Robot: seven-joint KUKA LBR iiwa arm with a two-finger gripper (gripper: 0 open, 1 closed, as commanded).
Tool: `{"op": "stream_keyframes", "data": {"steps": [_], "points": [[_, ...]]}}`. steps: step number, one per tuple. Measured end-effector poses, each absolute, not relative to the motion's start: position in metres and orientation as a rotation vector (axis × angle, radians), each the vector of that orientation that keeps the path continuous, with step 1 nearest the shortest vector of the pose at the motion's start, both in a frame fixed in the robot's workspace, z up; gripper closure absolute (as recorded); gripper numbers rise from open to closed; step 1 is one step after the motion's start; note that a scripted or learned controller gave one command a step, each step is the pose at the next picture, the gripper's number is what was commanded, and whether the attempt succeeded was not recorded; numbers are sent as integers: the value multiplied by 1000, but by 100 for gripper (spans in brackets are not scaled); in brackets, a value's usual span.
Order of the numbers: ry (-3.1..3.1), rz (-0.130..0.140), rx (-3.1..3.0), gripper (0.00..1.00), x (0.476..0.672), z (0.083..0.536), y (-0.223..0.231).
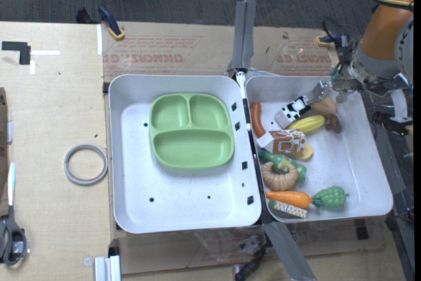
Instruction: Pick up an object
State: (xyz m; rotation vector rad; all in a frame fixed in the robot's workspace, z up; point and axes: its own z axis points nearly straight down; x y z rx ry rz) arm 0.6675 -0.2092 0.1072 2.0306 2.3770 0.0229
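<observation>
Wooden bench carries 2 white bins; the right bin (375,161) holds the toys. Grey arm (385,36) enters at its upper right corner, gripper (327,94) low over the bin's back; how it is set I cannot tell. Just below-left of the gripper lies a banana (308,124), a brown toy (329,112) beside it. Farther down-left sit a carrot (289,197) and pumpkin (279,174). Far left, a green plate (192,130) rests in the left bin (131,201)
</observation>
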Motion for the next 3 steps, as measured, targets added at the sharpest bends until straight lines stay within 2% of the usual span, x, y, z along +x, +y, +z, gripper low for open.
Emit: {"op": "stream_keyframes", "data": {"steps": [1, 2, 3], "points": [[2450, 14, 1966, 0, 630, 93, -215], [2220, -3, 2224, 0, 654, 90, -184], [2225, -7, 2223, 100, 653, 96, -184]]}}
